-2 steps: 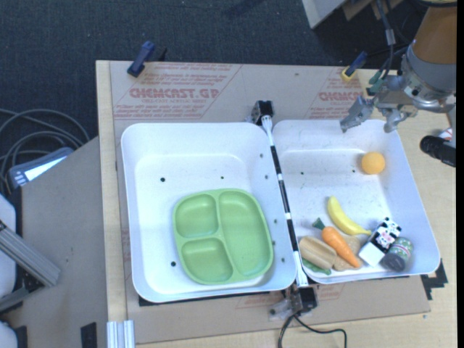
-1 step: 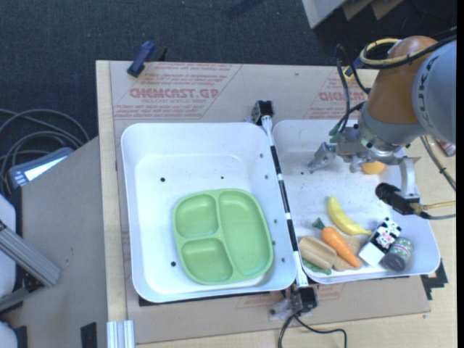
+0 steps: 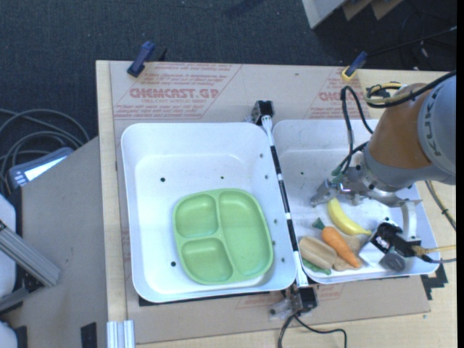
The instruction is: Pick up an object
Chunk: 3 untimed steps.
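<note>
Hidden: right side of right bin [image 3: 304,140], beneath arm [image 3: 406,140]. Cut off: arm, at picture's right edge. Mostly covered: green item [image 3: 317,268], under bread roll [image 3: 315,252]; its kind indiscernible.

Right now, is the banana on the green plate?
No: the banana lies in the right bin, the green plate in the left bin.

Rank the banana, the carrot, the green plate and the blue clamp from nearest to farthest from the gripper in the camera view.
1. Banana, in the right bin, just below the gripper.
2. Carrot, same bin, nearer the front edge.
3. Green plate, in the left bin.
4. Blue clamp, at the far left corner of the bench.
</note>
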Available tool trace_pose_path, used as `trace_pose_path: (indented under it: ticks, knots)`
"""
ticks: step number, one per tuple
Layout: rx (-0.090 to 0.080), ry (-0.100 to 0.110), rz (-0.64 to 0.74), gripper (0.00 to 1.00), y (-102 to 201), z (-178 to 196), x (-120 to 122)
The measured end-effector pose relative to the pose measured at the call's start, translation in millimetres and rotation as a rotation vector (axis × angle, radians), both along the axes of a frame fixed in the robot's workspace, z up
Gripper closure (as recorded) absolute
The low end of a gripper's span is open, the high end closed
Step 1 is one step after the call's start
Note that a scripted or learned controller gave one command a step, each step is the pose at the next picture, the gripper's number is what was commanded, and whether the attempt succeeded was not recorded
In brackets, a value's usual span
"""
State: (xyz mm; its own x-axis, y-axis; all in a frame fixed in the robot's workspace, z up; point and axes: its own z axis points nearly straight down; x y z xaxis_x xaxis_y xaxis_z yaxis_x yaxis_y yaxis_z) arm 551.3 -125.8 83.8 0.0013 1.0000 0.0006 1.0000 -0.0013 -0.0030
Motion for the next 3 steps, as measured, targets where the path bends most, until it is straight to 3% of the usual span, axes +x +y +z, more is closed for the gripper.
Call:
trace_pose_path:
  ticks: [1, 2, 3]
  knots:
    - [0.0, -0.005, 0.0, 1.0, 0.5, 10.7, 1.3]
    - [0.0, -0.004, 0.003, 1.0, 75.9, 101.3, 10.7]
    - [0.0, -0.003, 0.001, 0.0, 75.2, 100.8, 10.2]
